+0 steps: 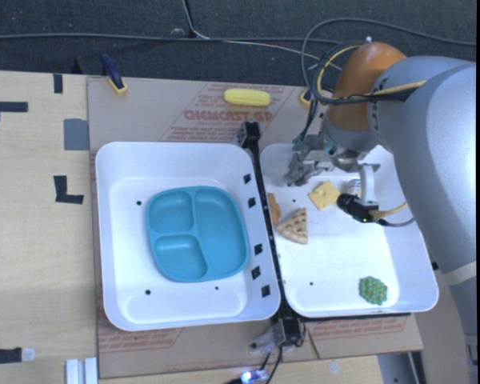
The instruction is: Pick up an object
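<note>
Arm (432,134): grey with an orange band, reaching in from the right over the right bin.
Bins: left bin (116,214) sits well left of the fingers; right bin (400,270) lies under them.
Tray (197,234): blue, three compartments, in the left bin, far left of the fingers.
Gripper (300,169): low over the right bin's upper left corner; fingers slightly apart, nothing visibly between them.
Pizza slice (294,226): just below the fingers.
Cheese (324,195): yellow, just right of and below the fingers.
Broccoli (374,290): well apart, toward the lower right corner.
</note>
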Available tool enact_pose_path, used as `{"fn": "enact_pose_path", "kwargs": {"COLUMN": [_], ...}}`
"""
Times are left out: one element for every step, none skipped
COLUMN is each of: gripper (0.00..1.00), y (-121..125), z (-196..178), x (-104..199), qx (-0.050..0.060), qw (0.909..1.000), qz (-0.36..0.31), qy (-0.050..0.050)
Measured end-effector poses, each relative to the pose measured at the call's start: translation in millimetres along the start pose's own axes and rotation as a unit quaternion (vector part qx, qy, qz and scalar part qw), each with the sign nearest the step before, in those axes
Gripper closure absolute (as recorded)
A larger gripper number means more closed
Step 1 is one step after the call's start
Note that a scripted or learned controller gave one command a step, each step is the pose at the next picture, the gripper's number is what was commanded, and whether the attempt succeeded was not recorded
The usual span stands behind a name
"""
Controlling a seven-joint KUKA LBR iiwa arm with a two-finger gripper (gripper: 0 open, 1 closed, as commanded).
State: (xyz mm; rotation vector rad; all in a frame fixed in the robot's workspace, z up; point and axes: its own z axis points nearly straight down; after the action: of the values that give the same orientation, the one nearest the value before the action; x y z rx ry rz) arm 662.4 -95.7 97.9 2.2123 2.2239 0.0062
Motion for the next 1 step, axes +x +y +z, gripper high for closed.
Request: {"fn": "enact_pose_path", "kwargs": {"gripper": [1.00], "y": [-1.5], "z": [-48.6], "x": [-8.0], "qx": [0.002], "qw": [1.0000], "qz": [0.002], "qy": [0.000]}}
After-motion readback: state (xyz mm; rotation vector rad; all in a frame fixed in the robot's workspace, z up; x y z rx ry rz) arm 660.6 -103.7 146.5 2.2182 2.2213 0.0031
